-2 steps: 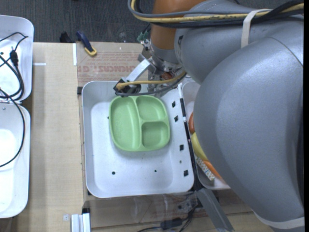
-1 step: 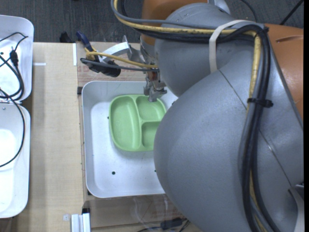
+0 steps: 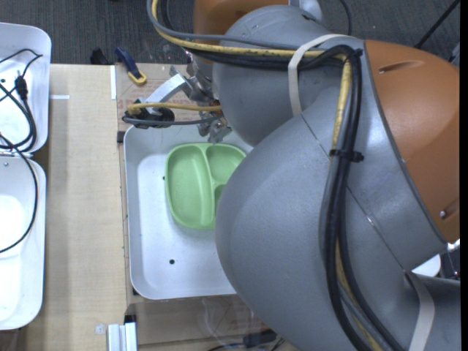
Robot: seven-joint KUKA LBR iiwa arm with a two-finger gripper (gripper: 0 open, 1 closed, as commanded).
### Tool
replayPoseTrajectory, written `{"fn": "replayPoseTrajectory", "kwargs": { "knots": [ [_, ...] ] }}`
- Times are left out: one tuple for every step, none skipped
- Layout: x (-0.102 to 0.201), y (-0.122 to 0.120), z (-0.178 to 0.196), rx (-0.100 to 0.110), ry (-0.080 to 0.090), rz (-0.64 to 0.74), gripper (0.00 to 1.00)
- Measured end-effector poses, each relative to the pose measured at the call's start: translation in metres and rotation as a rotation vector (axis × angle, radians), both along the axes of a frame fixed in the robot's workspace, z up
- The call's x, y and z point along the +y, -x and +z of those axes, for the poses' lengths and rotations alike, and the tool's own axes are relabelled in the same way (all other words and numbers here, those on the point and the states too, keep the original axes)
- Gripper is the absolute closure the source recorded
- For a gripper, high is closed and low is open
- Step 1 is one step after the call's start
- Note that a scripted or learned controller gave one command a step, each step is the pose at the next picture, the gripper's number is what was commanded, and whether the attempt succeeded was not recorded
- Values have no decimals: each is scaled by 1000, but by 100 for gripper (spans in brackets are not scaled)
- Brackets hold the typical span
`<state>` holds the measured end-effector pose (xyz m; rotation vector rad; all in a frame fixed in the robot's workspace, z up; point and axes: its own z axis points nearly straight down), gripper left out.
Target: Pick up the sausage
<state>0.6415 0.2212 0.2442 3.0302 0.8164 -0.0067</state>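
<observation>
A shallow white plastic bin point(image 3: 150, 262) with rounded corners is sitting on a pale wood-grain bench point(image 3: 84, 196), and a light green, two-compartment plastic dish point(image 3: 191, 185) is lying inside it, near the bin's upper middle. Both visible hollows of the dish are showing smooth and bare, though its right part is passing under the bulky grey and orange robot arm point(image 3: 329, 196), which is crowding the right side of the scene. Black and yellow cables point(image 3: 340, 123), strapped with a pale band, are running along the arm's casing. The gripper is hidden behind the arm's body, so how it stands cannot be told, and the sausage is hidden somewhere out of sight as well. A small dark speck point(image 3: 172, 262) is resting on the bin's floor below the dish. At the left edge, two more white trays point(image 3: 22, 269) are carrying thin black wires point(image 3: 22, 115). Grey carpet point(image 3: 66, 6) is stretching beyond the bench, and a blue-and-yellow tool point(image 3: 129, 64) is lying near the bench's far edge.
</observation>
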Motion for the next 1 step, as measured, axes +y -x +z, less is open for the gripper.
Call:
{"fn": "replayPoseTrajectory", "kwargs": {
  "knots": [
    [-1, 0, 9, 2, 3, 2, 100]
  ]
}}
